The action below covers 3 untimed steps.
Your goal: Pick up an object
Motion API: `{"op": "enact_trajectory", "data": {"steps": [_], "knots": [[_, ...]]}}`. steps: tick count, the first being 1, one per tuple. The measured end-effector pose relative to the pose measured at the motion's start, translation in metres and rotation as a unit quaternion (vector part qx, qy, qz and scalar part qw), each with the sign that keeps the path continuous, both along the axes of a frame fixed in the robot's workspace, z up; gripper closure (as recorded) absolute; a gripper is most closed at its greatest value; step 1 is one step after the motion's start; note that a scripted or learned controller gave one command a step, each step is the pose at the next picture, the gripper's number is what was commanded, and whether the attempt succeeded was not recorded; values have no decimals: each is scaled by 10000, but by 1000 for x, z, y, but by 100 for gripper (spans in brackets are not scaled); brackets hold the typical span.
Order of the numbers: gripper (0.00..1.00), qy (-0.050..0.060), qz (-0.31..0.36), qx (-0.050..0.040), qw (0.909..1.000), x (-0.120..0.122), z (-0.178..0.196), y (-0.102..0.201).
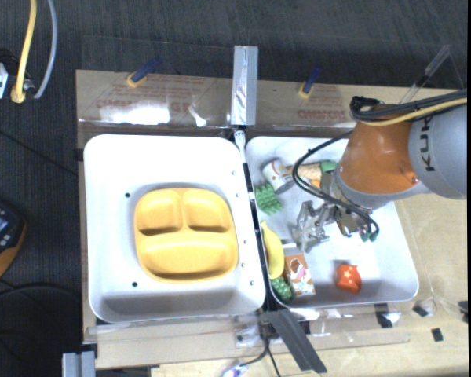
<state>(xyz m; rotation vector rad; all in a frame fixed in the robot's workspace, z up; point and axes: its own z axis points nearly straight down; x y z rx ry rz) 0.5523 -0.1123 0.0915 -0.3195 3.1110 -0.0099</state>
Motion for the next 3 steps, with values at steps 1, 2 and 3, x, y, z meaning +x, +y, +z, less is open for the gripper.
{"op": "enact_trajectory", "data": {"steps": [1, 2, 3], "knots": [[0, 29, 122, -9, 9999, 20, 0, 8], [0, -34, 18, 5, 10000, -6, 1, 10], [0, -97, 97, -20, 9999, -34, 2, 13]]}}
